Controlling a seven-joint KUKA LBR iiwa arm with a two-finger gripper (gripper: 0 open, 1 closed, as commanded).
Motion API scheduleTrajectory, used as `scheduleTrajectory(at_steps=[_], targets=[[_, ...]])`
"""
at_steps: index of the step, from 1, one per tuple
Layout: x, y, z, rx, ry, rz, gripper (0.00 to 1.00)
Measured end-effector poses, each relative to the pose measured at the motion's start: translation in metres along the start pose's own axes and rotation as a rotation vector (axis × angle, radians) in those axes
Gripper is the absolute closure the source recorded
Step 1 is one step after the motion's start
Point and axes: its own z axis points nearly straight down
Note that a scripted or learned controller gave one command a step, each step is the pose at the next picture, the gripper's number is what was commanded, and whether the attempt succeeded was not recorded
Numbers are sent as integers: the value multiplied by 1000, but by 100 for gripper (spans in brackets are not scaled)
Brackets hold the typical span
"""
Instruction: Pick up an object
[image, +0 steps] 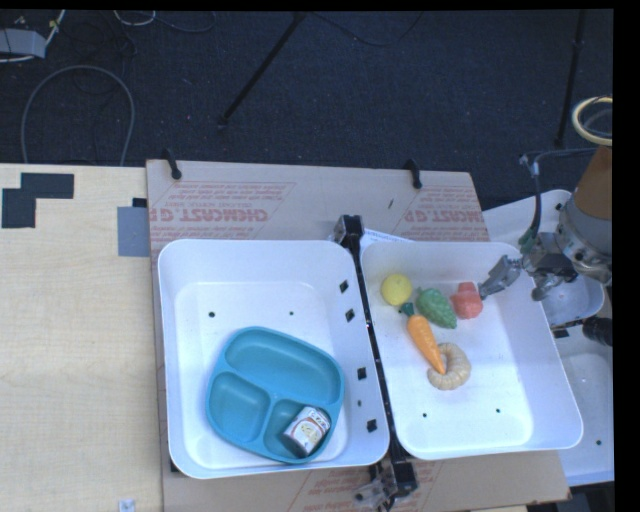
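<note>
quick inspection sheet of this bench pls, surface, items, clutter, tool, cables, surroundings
surface: two white bins side by side, left bin and right bin, on a cardboard sheet.
job's things: in the right bin a yellow lemon, green vegetable, red piece, carrot and beige ring-shaped piece, clustered together.
clutter: blue divided plate in the left bin, a small can lying in one compartment.
tool: tool at the right bin's far right, beside the red piece; finger state unclear.
cables: loops on the dark floor.
surroundings: light wooden table at left.
</note>
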Motion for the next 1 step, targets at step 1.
scheduleTrajectory(at_steps=[1], targets=[[0, 3, -7, -12, -3, -2, 0]])
